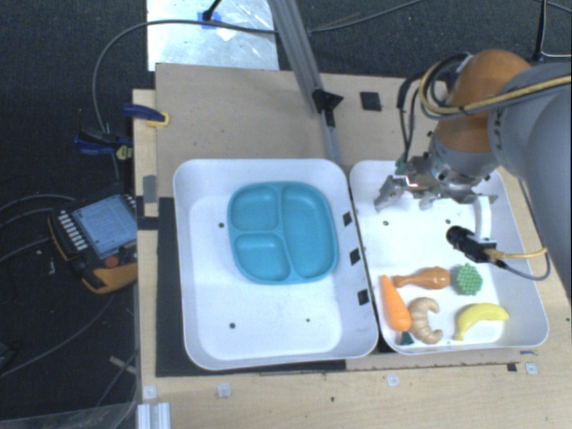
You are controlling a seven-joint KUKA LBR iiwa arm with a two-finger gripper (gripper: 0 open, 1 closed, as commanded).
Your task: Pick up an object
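Note:
My gripper (407, 193) hangs over the far part of the right bin (398, 239), its two grey fingers spread open with nothing between them. Toy foods lie along that bin's near side, well below the gripper: an orange carrot (394, 303), a brown drumstick (424, 280), a green broccoli piece (466, 280), a yellow banana (479, 317) and a tan curved pastry (425, 319). None of them touches the gripper.
A blue divided plate (282, 231) rests in the left bin (192, 266). A grey pole (299, 47) slants across the bench's far side. Clamps and a small device (98, 231) lie on the floor to the left.

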